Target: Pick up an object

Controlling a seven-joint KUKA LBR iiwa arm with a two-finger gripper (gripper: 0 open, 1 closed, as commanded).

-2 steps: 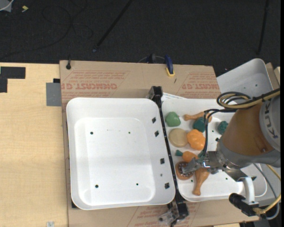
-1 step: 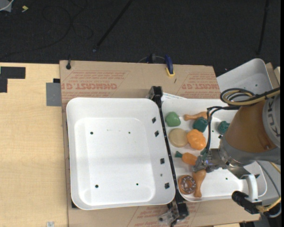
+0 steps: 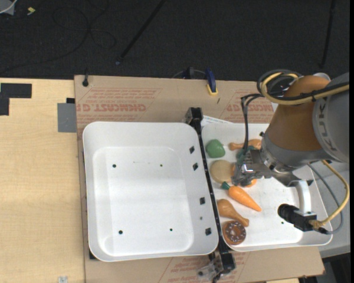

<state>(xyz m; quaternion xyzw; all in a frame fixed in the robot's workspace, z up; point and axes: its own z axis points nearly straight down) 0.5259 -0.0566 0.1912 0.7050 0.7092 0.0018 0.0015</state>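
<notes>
A: Where are the jaws (image 3: 244, 171) seen?

B: They are seen low in the right bin (image 3: 283, 229), under the grey arm (image 3: 295, 131) with its orange band, among the toy foods.

A: Is anything held?

B: That cannot be told. The tips are hidden in a dark cluster of metal, and how far they are parted is not shown.

A: What is found nearest them?

B: A carrot (image 3: 245, 197) is laid just below and right of the jaws, its green end pointed up toward them. A tan piece (image 3: 222, 171) is set just to their left, close to touching. A green piece (image 3: 215, 148) is placed above that, near the divider.

A: And the rest?

B: A brown pear shape (image 3: 231, 210) is laid below the carrot, and a doughnut (image 3: 234, 233) is set in the lower corner. A small orange piece (image 3: 248, 144) is seen above the jaws. The left bin (image 3: 100, 158) is placed alongside on the surface (image 3: 29, 187).
</notes>
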